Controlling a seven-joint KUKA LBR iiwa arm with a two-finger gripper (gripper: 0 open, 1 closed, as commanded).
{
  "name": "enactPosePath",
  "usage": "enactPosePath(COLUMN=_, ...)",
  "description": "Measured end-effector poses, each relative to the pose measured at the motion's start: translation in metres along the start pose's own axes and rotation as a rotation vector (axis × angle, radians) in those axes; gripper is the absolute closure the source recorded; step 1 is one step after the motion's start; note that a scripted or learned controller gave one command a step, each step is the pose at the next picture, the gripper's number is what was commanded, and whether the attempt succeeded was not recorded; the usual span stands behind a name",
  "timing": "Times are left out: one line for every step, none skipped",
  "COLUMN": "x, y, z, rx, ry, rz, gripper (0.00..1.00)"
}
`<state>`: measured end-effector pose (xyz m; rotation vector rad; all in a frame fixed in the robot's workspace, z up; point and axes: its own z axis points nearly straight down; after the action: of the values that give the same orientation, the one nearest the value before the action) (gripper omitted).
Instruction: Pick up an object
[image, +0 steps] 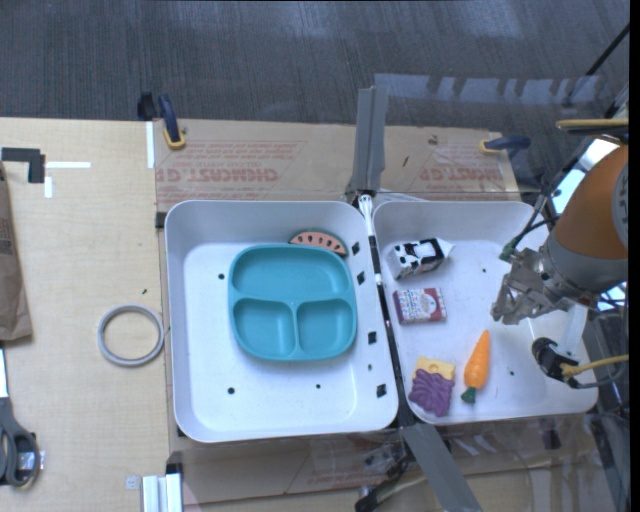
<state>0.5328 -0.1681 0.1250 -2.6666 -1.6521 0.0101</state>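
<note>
White plastic, two shallow bins side by side on a cardboard-covered bench.

Left bin (190, 330): one teal divided plate (293, 302) with three compartments, lying flat at the bin's middle; one watermelon-slice toy (319, 241) just behind the plate's far rim, near the bin's back wall.

Right bin (470, 222): one black-and-white cow-patterned carton (417, 257) toward the back left; one small red packet (420, 304) just in front of it; one orange carrot toy (477, 361) standing at a slight tilt toward the bin's middle front; one purple grape-bunch toy (431, 391) at the front left corner, touching a yellow piece (436, 368) that lies just behind it.

Arm: grey with an orange band, entering from the right. Gripper (512, 308) over the right side of the right bin, near the carrot toy and up to its right, apart from it. Whether the jaws are spread or pressed together cannot be told from this angle; nothing is seen between them.

Bench, left of the bins: one grey ring (131, 334) lying flat; scissors (17, 452) at the front left edge.
</note>
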Motion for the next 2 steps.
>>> enactPosePath(x=0.000, y=0.000, z=0.000, rx=0.000, ry=0.000, rz=0.000, gripper=0.00)
enactPosePath(x=-0.036, y=-0.038, z=0.035, rx=0.000, ry=0.002, rz=0.293, gripper=0.00)
